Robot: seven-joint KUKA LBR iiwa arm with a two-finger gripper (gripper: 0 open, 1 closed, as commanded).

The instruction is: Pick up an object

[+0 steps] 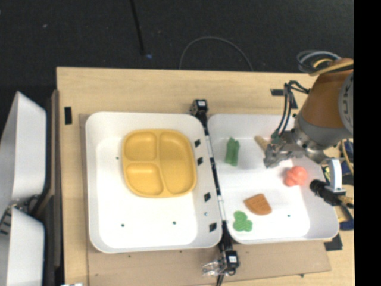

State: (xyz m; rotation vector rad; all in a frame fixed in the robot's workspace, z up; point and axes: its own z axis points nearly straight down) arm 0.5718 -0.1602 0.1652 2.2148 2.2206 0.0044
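The gripper (275, 155) hangs low over the far part of the right bin (297, 228), reaching in from the right under the grey arm with its orange band (324, 100); from this slanted overhead view it is not possible to tell how its tips are set, and nothing can be seen pinched in it. Just to the right of it and a little nearer lies a pink object (294, 176) on the bin floor, close to the gripper but apart from it. To the left of the gripper, well apart, a green block (231, 151) lies lengthwise near the divider (211, 177) between the bins. Nearer in the same bin sits a flat orange-brown piece (258, 204), and just beside it to the left and nearer still, a small bumpy green piece (241, 221) by the bin's near left corner. A small tan item (262, 140) shows beside the gripper on its left, partly hidden. In the left bin (107, 231) rests a yellow compartment plate (159, 162), set toward the far right of that bin. Both bins stand on the wooden bench (149, 88).
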